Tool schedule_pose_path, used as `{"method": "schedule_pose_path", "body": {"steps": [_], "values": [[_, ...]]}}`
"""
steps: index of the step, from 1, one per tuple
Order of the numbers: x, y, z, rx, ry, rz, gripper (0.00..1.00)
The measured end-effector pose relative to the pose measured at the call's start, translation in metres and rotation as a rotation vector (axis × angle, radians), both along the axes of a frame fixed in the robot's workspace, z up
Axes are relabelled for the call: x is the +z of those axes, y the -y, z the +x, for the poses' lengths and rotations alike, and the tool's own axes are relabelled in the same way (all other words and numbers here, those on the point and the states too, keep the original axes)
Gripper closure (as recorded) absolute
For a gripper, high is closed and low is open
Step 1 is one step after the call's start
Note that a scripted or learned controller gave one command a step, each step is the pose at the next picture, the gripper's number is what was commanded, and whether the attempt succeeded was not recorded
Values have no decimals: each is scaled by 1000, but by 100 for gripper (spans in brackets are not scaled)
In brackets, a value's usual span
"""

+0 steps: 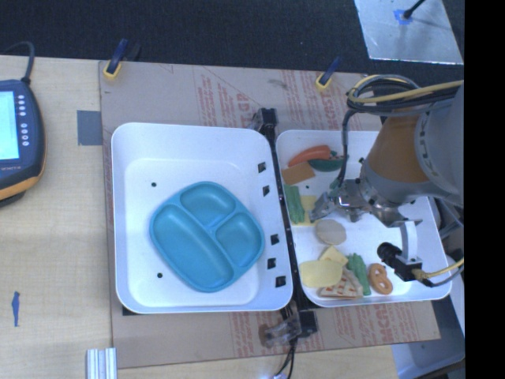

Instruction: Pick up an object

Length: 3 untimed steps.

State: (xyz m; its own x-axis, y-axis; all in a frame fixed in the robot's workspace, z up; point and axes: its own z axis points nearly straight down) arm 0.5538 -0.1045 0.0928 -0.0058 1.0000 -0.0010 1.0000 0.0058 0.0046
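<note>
Status: pick not yet made, by the look of it; nothing seen lifted. Gripper [330, 204] low in the right bin [435, 290], among toy food; finger state cannot be told. Nearest item: pale round piece [331, 232], just below the gripper. Blue tray [207, 235] in the left bin [134, 144].

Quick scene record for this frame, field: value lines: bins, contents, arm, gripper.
left bin: holds a blue divided plate, lying flat
right bin: holds toy food
food near far wall: carrot, brown piece
food in middle: green strip, beige round piece
food near front wall: yellow pieces, pizza slice, green pod, pretzel
arm: over the right bin
gripper: low among the food, finger state unclear
bench extras: handheld controller at left edge
</note>
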Motion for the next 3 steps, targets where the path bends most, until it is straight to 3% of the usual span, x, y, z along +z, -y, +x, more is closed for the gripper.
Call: {"method": "schedule_pose_path", "body": {"steps": [1,2,3], "values": [[-2,3,-55,-3,-14,3,0],[0,18,26,0,0,-1,0],[-2,10,100,-4,-31,5,0]]}}
